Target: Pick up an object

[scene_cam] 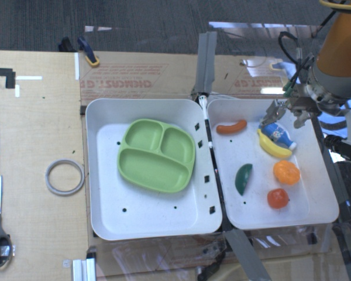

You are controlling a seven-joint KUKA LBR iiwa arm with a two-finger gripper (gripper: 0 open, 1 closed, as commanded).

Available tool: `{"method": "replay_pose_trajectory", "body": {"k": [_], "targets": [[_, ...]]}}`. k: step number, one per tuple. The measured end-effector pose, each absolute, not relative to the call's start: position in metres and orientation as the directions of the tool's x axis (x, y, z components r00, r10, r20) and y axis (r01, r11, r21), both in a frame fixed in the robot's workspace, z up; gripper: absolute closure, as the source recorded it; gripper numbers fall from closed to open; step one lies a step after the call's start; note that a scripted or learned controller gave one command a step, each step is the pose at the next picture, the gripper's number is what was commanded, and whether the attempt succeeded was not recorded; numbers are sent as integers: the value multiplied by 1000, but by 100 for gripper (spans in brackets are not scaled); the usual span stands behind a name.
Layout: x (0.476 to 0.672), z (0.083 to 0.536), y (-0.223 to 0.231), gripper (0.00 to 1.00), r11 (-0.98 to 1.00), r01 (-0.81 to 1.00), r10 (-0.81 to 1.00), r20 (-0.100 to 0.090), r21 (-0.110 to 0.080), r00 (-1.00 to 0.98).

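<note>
Approach step, nothing grasped. Gripper (286, 111) hangs over the far part of the right bin (316, 215), fingers apart and holding nothing, just above the banana (273, 146) and the blue-and-white item (279, 134) lying on it. Next move likely calls for a straight descent onto that pair. Green plate (158, 155) sits in the left bin (99, 174); tape ring (65, 176) lies on the wooden bench (35, 127).

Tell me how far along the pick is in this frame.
Done: the gripper has been brought over the right bin, above the banana and the blue-and-white item lying on it. In hand: nothing shows between its fingers. Left: the grasp and the lift. The sausage, green piece, orange and tomato all rest on the bin floor.
</note>
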State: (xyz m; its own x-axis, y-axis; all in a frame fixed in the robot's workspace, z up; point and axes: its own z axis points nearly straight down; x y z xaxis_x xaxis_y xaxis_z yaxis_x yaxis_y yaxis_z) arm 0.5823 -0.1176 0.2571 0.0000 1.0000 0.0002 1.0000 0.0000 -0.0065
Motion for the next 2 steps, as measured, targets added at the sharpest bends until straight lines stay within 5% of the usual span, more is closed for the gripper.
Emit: {"method": "replay_pose_trajectory", "body": {"k": [1,2], "targets": [[632,90,-128,0,0,1000,1000,0,-2,0],[632,96,-130,100,-3,1000,1000,-1,-5,3]]}}
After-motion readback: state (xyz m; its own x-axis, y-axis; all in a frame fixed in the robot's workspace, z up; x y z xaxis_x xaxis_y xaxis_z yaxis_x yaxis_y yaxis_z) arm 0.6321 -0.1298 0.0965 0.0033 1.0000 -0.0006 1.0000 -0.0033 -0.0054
